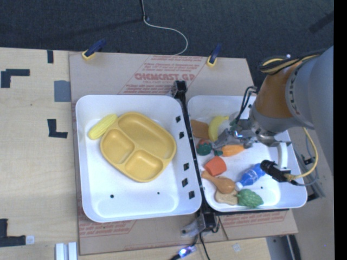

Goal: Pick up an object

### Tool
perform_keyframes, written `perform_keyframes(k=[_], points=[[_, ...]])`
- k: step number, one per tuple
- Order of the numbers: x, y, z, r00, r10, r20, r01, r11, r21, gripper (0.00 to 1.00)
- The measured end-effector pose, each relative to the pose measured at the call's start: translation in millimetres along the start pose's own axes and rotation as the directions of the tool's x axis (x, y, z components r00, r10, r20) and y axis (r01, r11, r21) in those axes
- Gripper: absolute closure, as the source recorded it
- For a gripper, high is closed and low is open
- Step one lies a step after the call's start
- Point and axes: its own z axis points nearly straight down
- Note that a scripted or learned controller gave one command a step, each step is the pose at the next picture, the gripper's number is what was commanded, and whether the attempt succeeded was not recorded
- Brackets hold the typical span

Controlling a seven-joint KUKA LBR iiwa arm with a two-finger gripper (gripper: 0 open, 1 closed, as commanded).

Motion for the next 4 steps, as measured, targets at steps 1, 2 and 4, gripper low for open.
perform_keyframes(k=[1,2,4], points=[[-1,4,2,1.000,-0.001,0.002,0.001,1.000,-0.011,0.00],[-2,5,-9,1.000,0.000,0.003,0.000,1.000,-0.013,1.00],[2,-2,-112,1.000,-0.001,-0.005,0.001,1.000,0.000,1.00]])
